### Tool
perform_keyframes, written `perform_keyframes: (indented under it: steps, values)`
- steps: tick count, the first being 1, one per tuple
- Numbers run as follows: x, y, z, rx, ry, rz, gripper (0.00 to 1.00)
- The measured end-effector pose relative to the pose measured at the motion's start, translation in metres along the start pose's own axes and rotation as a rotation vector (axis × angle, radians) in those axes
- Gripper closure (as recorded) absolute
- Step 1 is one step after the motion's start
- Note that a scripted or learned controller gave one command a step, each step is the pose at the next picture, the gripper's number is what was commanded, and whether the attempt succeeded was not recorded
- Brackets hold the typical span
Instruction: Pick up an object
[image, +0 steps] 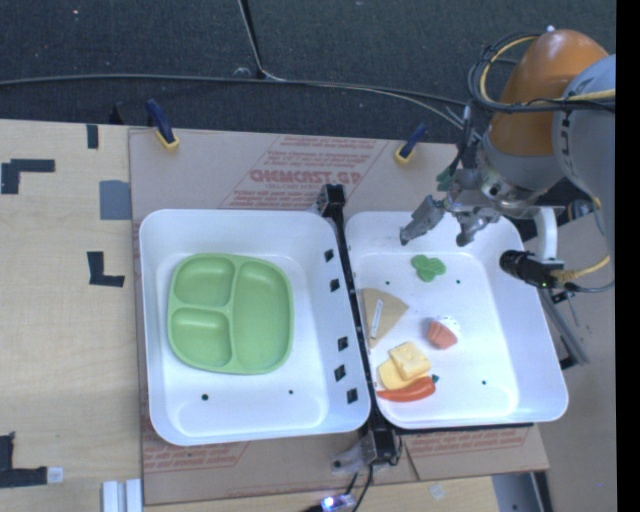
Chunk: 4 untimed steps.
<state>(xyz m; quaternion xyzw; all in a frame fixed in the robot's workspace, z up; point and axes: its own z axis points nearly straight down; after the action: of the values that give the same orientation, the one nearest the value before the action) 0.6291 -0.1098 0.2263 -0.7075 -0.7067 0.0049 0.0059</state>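
My gripper hangs open over the far edge of the right bin, its two dark fingers spread with nothing between them. Just below it in that bin lies a small green broccoli piece. Further toward the front are a tan wedge, a red and white strawberry-like piece, a yellow cheese block and a red chili.
The left bin holds a green divided plate. A black divider runs between the two bins. Clamps pin the cardboard at the back. A black fitting with cables sticks out at the right bin's far right.
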Motion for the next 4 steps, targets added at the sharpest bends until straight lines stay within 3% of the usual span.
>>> perform_keyframes:
  steps: [1,4]
  values:
    - [0.000,0.002,-0.009,-0.014,-0.001,-0.003,0.00]
    - [0.006,0.000,0.143,-0.013,-0.003,-0.003,0.00]
